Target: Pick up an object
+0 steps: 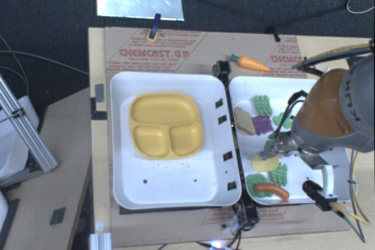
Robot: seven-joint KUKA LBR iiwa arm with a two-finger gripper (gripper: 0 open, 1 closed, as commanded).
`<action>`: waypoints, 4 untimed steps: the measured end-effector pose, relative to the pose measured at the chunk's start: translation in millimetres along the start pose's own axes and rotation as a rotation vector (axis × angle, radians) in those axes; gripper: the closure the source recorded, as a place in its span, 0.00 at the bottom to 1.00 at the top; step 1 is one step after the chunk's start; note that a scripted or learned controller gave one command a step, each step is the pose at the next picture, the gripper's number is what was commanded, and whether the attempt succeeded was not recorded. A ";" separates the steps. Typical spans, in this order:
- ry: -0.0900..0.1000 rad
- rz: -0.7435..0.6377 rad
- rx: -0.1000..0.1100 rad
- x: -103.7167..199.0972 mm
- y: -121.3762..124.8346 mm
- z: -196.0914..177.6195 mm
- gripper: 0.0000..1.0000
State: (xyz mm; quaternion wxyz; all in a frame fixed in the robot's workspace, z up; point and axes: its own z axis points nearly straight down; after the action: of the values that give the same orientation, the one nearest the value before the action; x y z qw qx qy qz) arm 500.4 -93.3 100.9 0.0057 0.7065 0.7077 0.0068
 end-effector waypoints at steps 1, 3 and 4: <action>-0.001 -0.010 0.001 47.2 78.7 -88.0 1.00; 0.001 -0.008 0.001 152.7 101.2 -231.6 1.00; 0.004 -0.008 0.010 186.0 5.9 -302.4 1.00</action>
State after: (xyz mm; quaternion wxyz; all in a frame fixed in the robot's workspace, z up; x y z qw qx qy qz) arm 500.6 92.2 403.7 0.0007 0.7035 0.7107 0.0045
